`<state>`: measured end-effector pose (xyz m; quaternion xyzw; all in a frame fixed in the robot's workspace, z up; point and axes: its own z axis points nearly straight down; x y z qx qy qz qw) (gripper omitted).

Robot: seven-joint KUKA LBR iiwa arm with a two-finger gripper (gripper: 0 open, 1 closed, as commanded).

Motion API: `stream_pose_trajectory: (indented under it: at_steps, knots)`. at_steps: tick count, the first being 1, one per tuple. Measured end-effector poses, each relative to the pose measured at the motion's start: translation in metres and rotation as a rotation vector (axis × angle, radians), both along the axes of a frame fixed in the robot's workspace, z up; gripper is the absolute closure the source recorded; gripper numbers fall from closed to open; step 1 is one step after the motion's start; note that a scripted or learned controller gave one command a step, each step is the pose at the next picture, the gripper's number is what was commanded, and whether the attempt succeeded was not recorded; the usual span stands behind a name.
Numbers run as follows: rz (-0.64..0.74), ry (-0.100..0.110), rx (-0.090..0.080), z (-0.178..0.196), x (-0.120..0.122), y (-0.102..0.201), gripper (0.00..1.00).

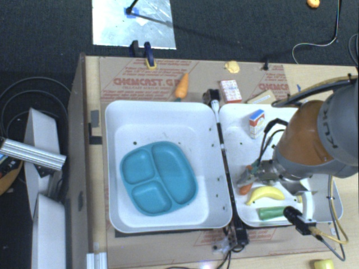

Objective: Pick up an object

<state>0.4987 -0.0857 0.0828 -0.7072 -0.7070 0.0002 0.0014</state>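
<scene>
The cardboard (168,77) under the bins reads "CHEMCAST" in red. The gripper (249,177) hangs low in the right bin (241,144), just above a yellow banana (266,194), a green piece (272,212) and something orange (245,189), partly hidden. Whether it clasps anything, I cannot tell. A small carton (256,122) stands behind. The left bin (168,122) holds a blue divided plate (159,177).

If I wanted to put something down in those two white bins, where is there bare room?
Left bin: a bare strip runs all around the blue tray, widest behind it. Right bin: some room between the small carton and the banana; crowded at the front under the arm.
</scene>
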Motion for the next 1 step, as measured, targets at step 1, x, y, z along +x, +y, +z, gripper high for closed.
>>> stream_pose_trajectory:
  at_steps: [1]
  knots:
    - [0.000,-0.009,-0.005,0.0023,0.0521,-0.0406,0.00]
